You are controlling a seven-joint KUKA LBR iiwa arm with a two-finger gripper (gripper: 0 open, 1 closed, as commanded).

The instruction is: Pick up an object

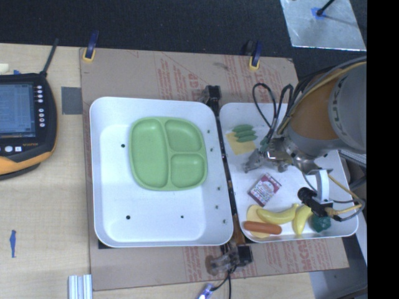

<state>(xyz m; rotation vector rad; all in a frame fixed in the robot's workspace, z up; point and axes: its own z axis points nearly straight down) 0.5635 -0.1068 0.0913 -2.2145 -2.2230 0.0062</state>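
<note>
The right white bin [349, 232] holds several small items. A green pea pod [243, 131] and a yellow slice [239, 144] lie at its far left. A red and white packet [265, 189] lies in the middle. Toward the front are a yellow banana [279, 215], a second yellow piece [301, 220], a red sausage [262, 228] and a dark green item [322, 223]. My gripper [254, 162] hangs low over the bin's left part, just right of the yellow slice and above the packet. I see nothing held in it.
The left white bin [112, 185] holds a green divided plate [167, 152]. A handheld control pendant [22, 123] lies on the bench at far left. Cables [274, 104] loop from the arm over the right bin's back edge. Clamps sit between the bins.
</note>
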